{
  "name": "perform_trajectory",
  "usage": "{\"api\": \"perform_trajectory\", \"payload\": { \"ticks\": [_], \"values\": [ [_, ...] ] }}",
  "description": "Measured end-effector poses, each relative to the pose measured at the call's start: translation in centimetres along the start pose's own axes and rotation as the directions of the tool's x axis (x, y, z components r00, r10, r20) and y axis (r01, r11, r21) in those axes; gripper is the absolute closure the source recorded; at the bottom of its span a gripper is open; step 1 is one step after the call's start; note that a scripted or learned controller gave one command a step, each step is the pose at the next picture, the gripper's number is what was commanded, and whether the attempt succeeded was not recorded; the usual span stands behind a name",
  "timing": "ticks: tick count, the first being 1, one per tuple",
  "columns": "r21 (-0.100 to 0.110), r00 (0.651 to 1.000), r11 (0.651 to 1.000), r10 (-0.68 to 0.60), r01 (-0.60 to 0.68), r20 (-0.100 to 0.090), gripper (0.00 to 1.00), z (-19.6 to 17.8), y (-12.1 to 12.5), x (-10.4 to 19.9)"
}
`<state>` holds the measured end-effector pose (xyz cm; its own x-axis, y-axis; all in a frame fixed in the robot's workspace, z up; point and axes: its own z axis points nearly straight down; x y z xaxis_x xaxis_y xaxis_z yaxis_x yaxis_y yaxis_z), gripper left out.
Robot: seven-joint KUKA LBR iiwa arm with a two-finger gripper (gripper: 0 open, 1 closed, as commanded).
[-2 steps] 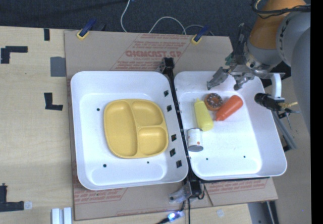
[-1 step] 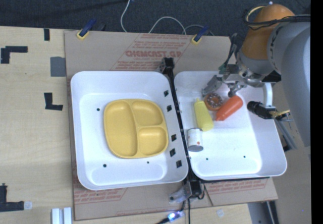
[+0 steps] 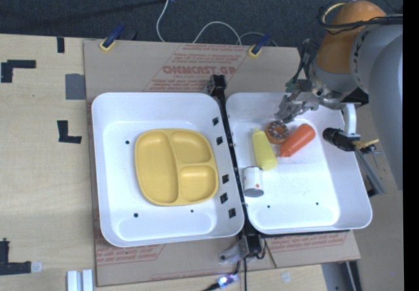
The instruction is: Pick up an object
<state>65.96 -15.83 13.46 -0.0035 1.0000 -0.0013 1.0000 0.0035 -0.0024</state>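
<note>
In the right bin (image 3: 327, 204) lie a brown doughnut-like piece (image 3: 277, 130), an orange carrot (image 3: 297, 139), a yellow corn-like piece (image 3: 263, 150) and a small white-grey can (image 3: 252, 181). My gripper (image 3: 289, 109) hangs low over the bin's back part, just above and behind the doughnut piece. Its tip is very near that piece; I cannot see whether it touches. Nothing shows between the fingers.
The left bin (image 3: 118, 217) holds a yellow divided plate (image 3: 175, 166). A black divider (image 3: 226, 145) runs between the bins. The grey arm with its orange band (image 3: 344, 37) fills the upper right. Cables lie behind the bins.
</note>
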Motion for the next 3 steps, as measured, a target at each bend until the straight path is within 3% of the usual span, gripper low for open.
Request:
{"api": "perform_trajectory", "payload": {
  "ticks": [3],
  "values": [
    [-0.004,1.000,1.000,0.002,-0.002,-0.001,1.00,-15.1,0.2,0.4]
  ]
}}
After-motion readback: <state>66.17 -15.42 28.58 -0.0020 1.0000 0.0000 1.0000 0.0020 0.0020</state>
